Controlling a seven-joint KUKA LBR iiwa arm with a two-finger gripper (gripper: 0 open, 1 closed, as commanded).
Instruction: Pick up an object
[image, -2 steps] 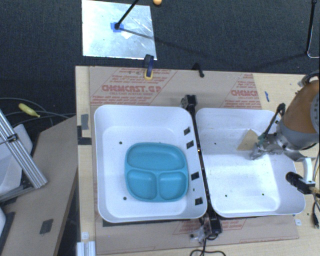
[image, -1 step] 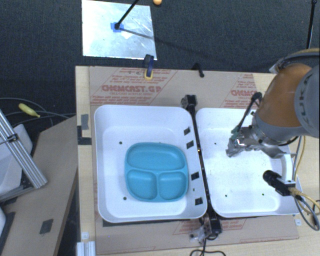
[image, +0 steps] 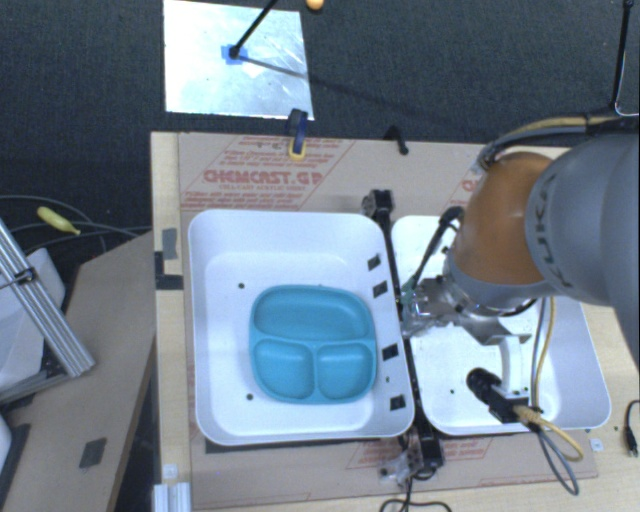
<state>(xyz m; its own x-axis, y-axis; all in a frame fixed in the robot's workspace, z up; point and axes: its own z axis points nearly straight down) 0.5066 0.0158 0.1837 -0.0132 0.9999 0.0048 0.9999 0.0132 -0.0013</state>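
While the arm (image: 545, 220) fills the space to the right of the central divider (image: 393, 320) between the two bins, you should take that divider as your landmark. The surface (image: 260, 165), brown and lettered, carries both bins. Left of the divider sits the left bin (image: 215, 300), and in it lies the blue plate (image: 313, 343), a three-part dish resting flat near the bin's middle. Its long axis runs roughly crosswise, toward the divider. Right of the divider is the right bin (image: 575, 400), under the arm's wrist. The jaws (image: 418, 305) hang just right of the divider, close to its line, low over the right bin's near-left part. You cannot tell from this view whether they stand apart or together, since the wrist body hides them; nothing shows between them. In my judgement the plate is the likely thing to pick, and it lies to the left of the jaws, across the divider and slightly nearer the front edge.
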